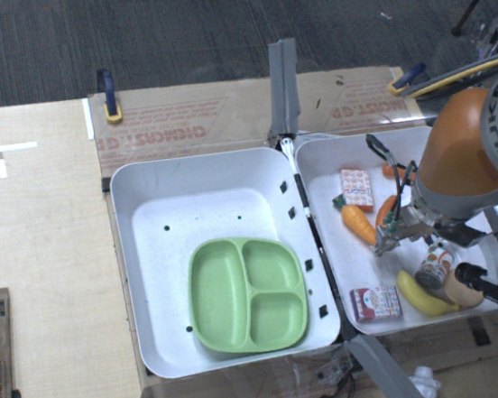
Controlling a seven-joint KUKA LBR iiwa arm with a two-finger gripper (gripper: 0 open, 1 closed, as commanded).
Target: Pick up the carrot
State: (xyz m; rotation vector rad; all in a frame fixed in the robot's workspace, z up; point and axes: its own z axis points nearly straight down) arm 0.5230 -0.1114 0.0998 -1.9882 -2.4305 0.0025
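Seeing carrot [357, 223] in right bin [338, 268], upper-left part of the floor, lying flat on a diagonal, thick end toward the far-left, thin end toward the near-right. Not lifted, resting on the bin floor.

Seeing gripper [385, 244] low inside the same bin, just beside the carrot's thin end, on its right. Cannot tell contact vs. small gap at this angle. Cannot tell gripper state either: tip too small and cluttered with cables to read as spread or pressed together. Nothing visibly pinched.

Reaching in from the right: arm [462, 156], orange band over the bin's right half, covering part of the contents.

Also in right bin:
- small red-and-white carton [356, 187] just past the carrot, far side
- second orange item [385, 210] right of the carrot, partly under the wrist, not identifiable
- banana [421, 295] near the front wall, curved
- flat red-and-white packet [376, 302] left of the banana, front-left area
- tan rounded object [467, 288] touching or just beside the banana's right end, hard to identify

In left bin [156, 251]: green divided plate [246, 294], three compartments, sitting toward the near-right corner, well apart from the carrot.

Between the bins at the far side: grey upright bar [285, 84]. On the bench's far-left edge: blue-handled clamp [108, 95].
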